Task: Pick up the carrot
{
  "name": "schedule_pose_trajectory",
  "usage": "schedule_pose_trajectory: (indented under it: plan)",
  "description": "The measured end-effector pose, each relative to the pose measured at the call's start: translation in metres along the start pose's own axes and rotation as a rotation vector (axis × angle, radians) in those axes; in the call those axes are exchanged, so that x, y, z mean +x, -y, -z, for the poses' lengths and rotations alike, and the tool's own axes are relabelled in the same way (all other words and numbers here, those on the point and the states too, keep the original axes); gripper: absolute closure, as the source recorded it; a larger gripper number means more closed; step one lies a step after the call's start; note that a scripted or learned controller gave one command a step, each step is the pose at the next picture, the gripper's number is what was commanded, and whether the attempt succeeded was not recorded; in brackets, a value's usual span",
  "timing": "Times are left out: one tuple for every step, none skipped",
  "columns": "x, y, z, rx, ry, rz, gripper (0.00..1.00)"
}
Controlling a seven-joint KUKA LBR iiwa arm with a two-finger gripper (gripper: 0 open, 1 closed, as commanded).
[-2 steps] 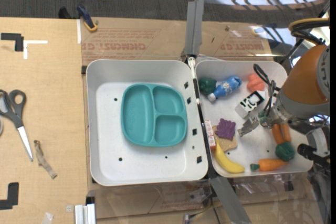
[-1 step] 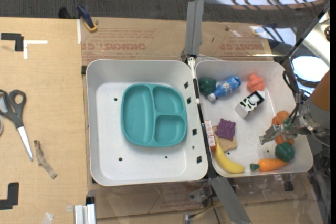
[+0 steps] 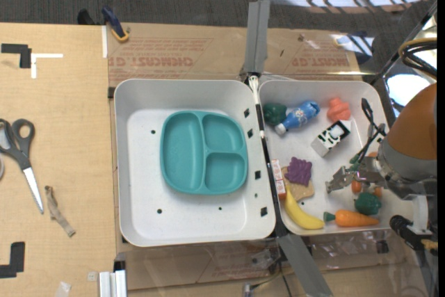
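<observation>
We saw the carrot (image 3: 355,219) lying near the front wall of the right bin (image 3: 314,88), its long axis almost parallel to that wall, the green end pointing left toward the banana (image 3: 300,214). The gripper (image 3: 345,177) hung just above it, but we could not tell how it stood. The cardboard (image 3: 181,59) behind the bins carried red mirrored letters, not readable. The left bin (image 3: 132,170) held a teal divided plate (image 3: 204,152)
</observation>
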State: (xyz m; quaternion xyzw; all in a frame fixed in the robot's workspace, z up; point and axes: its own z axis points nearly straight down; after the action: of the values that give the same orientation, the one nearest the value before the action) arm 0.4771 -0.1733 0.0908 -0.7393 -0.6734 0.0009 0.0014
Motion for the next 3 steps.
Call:
schedule_pose_trajectory:
  plan:
    - [-0.009, -0.001, 0.001, -0.001, 0.001, -0.152, 0.0]
    - [0.029, 0.003, 0.0, 0.0, 0.0, -0.144, 0.0]
    - [-0.018, -0.001, 0.045, 0.001, 0.001, -0.445, 0.0]
